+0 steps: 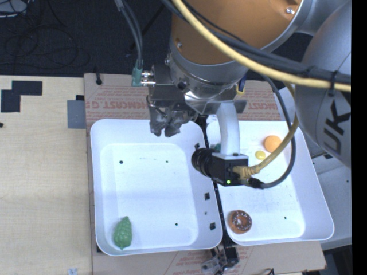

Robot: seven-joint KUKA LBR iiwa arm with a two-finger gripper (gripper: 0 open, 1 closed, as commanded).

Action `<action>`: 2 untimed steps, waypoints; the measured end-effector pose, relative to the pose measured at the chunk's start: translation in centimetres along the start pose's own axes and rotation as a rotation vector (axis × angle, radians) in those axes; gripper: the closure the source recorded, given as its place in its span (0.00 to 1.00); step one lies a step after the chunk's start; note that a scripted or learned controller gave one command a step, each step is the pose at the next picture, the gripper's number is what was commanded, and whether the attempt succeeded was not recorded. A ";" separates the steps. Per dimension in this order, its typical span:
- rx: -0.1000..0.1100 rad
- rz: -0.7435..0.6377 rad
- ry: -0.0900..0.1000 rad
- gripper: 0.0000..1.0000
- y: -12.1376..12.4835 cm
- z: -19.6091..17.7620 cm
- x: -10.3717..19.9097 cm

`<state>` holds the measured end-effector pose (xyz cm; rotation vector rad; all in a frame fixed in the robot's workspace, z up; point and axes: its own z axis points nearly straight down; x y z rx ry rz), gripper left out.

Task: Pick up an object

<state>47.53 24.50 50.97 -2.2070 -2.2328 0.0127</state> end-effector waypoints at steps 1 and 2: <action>0.005 -0.009 -0.002 1.00 0.0 -0.9 0.1; 0.000 0.011 0.000 1.00 1.3 2.9 -0.1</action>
